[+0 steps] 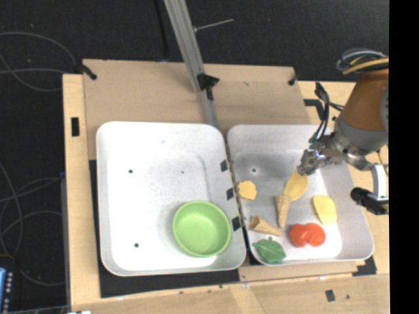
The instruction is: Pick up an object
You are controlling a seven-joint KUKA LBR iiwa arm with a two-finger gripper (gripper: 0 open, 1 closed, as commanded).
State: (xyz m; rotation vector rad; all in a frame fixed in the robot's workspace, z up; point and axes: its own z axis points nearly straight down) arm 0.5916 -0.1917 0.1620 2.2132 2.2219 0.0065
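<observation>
The arm (363,113) enters at 3 o'clock and its grey body and orange band are cut off by the frame edge. The end effector (309,162) is small and dark against the bin, and whether it is released or clenched cannot be told; it sits just above the upper tip of a pale yellow piece (296,186), and contact between them is not clear.

The right bin (262,146) holds the loose items, all in its lower half: a small yellow round piece (247,190) at 9 o'clock of the group, a tan cone (283,208) at the centre, another tan wedge (264,226) just below it, a yellow slice (324,209) at 3 o'clock, a red tomato-like object (306,235) at 5 o'clock and a green leafy piece (270,250) at 6 o'clock against the bin's rim. The left bin (144,156) carries a green bowl (201,228) at its 5 o'clock corner.

Both bins rest on a tan board surface (150,90). A grey metal post (186,38) slants up toward 12 o'clock. The floor around is black, with thin cables (26,77) at 9 o'clock.
</observation>
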